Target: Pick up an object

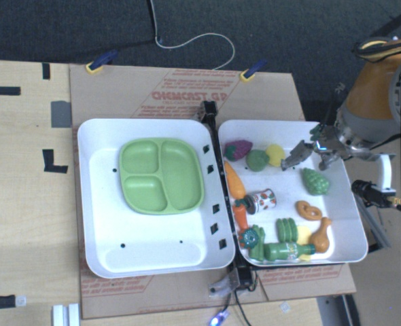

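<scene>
Closest to me, a green bottle [282, 252] lies along the right bin's [353, 250] front wall, amid crowded toys; the gripper [312, 154] hovers with fingers spread wide, holding nothing, above the bin's far side. Best to descend squarely over the green bumpy fruit [316, 181] just beside it; that one sits apart from its neighbours.

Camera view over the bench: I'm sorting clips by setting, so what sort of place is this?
Probably a robotics lab's grasping test bench: two shallow white plastic bins clipped to printed cardboard, small toy foods like the yellow plastic lemon, and a grey-and-orange robot arm reaching in.
</scene>
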Controlling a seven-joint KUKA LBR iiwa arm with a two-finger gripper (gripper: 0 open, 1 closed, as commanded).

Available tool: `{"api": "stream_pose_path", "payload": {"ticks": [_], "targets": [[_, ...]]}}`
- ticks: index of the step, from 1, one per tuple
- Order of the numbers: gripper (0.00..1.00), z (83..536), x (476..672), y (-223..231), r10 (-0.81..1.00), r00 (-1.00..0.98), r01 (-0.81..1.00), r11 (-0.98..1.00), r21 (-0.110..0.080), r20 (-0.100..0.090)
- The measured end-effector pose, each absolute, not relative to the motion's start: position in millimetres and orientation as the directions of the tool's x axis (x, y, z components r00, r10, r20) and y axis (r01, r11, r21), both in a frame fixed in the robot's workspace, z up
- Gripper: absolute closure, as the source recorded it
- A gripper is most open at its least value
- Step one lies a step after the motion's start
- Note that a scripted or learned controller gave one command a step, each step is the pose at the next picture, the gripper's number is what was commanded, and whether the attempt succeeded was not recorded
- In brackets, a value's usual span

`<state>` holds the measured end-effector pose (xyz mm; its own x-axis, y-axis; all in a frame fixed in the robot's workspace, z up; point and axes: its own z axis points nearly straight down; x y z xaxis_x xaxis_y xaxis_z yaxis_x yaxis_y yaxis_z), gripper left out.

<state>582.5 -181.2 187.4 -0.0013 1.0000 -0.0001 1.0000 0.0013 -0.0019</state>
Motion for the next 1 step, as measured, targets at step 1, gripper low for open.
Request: {"api": "stream_pose_path", "payload": {"ticks": [1], "targets": [[0.00,125.1,547.4,-127.9,1.000,-0.004,1.000,0.004,-0.010,0.004]]}}
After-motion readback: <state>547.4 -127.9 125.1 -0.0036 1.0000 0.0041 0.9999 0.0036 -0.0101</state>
